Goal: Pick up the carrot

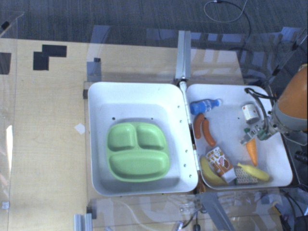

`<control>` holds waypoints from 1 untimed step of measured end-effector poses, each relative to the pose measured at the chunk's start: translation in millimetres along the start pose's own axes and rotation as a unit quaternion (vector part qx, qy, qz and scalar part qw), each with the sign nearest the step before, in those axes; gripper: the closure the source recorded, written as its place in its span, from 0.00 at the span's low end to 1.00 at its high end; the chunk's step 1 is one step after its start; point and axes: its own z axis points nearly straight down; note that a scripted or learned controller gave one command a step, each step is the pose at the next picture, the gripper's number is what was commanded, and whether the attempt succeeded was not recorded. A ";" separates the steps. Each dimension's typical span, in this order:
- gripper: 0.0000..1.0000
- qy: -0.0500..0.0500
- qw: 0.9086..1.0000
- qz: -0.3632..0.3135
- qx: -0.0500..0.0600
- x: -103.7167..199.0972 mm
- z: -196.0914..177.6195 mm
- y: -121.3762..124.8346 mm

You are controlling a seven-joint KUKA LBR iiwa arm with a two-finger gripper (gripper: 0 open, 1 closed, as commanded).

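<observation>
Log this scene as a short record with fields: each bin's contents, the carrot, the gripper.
left bin: shallow white bin holding a green three-compartment plastic plate
right bin: shallow white bin holding a blue plastic bottle, red-orange sausages, a yellow banana and a printed snack packet
carrot: small orange carrot lying in the right bin, just behind the banana
gripper: two-finger gripper at the carrot's far end; hold not confirmed

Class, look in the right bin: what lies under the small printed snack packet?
A yellow banana shows beneath the snack packet, curving along the right bin's near wall. Its right end is covered by the packet, so how far it runs cannot be seen.
</observation>
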 end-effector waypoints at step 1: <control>1.00 0.002 1.000 -0.017 0.003 46.0 -89.4 83.4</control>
